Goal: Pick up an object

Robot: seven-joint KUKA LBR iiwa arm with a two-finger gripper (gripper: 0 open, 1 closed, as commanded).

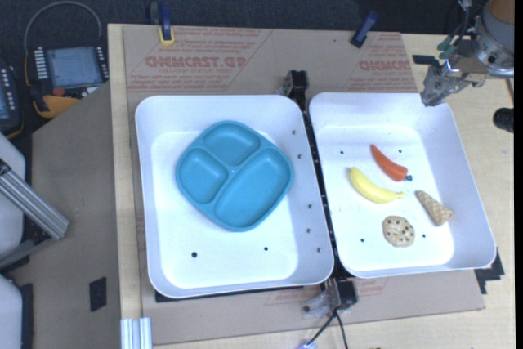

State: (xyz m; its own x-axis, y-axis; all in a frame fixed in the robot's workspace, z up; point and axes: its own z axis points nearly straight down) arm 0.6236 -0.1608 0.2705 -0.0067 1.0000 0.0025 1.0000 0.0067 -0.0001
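The right bin (359, 118) holds a red-orange pepper (388, 163), a yellow banana (373, 186), a round cookie (398, 231) and a tan wedge of food (434, 208). My gripper (435, 91) hangs at the bin's far right corner, above its rim and well up and right of the pepper. Nothing shows between its fingers. A blue divided plate (234, 174) lies in the left bin (163, 233).
Both bins rest on a cardboard-covered bench (245, 53). A black clamp (295, 83) sits between the bins at the far side, and another (341, 290) at the near side. A small screen (72, 65) stands off the bench at the left.
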